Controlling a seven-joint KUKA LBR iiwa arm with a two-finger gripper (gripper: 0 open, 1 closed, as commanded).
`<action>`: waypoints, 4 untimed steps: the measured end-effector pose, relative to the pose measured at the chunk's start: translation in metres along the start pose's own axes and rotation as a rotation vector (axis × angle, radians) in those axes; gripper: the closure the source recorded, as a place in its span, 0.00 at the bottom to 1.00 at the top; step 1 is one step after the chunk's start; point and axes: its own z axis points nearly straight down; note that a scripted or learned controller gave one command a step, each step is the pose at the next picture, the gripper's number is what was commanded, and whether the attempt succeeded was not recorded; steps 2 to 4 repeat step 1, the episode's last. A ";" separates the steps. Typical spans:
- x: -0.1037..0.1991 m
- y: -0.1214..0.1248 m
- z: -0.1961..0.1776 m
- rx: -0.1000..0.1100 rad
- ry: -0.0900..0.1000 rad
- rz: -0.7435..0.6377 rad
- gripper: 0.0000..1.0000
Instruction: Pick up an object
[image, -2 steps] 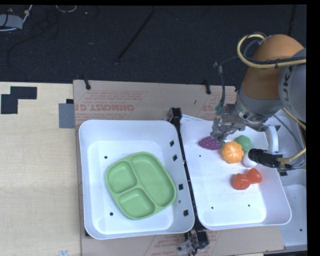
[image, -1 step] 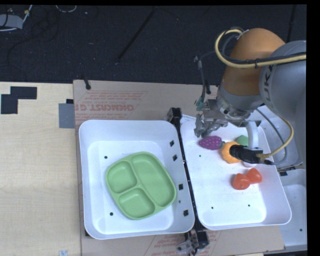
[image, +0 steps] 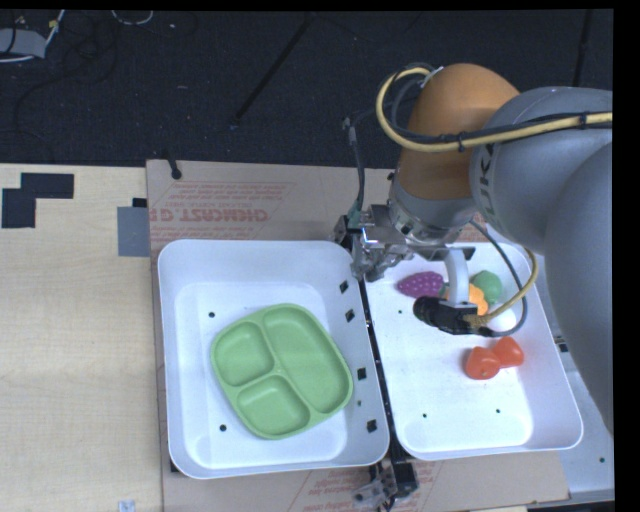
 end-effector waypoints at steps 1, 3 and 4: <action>0.051 0.014 -0.007 -0.004 -0.001 0.001 1.00; 0.051 0.014 -0.007 -0.004 -0.001 0.001 1.00; 0.051 0.014 -0.007 -0.004 -0.001 0.001 1.00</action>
